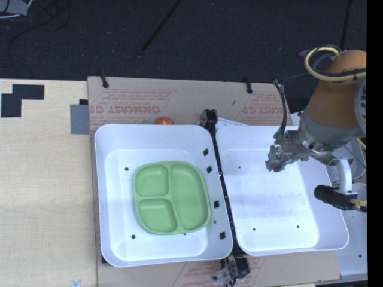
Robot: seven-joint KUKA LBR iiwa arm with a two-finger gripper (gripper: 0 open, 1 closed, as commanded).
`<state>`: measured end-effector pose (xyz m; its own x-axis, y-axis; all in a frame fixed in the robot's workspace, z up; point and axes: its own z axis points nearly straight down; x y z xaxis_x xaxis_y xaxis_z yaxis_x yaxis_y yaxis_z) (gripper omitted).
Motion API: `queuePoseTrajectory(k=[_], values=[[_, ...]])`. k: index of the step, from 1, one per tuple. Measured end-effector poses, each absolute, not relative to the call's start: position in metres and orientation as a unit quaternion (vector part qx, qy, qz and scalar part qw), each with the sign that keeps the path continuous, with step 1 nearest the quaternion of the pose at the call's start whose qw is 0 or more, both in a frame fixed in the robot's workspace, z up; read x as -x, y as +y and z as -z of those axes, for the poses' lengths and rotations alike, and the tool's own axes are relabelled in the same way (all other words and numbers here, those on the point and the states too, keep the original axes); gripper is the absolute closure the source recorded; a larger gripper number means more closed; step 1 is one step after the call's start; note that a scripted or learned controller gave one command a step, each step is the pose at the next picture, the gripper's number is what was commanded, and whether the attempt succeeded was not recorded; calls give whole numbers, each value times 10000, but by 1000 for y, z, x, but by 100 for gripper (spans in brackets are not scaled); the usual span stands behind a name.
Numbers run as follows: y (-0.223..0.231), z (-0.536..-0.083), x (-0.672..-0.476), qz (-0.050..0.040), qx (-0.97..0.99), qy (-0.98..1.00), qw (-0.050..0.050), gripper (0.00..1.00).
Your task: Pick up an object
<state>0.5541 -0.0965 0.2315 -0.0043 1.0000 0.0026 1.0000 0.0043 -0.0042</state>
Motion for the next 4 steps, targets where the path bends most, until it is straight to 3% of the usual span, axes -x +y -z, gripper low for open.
queuePoseTrajectory(k=[1,2,4], values=[[-51,-232,-551,-5,7059,-7083,22,100],[0,-234,-566,-2,7055,-7088,15,100],[108,-230,-572,-3,7052,-7090,16,100]])
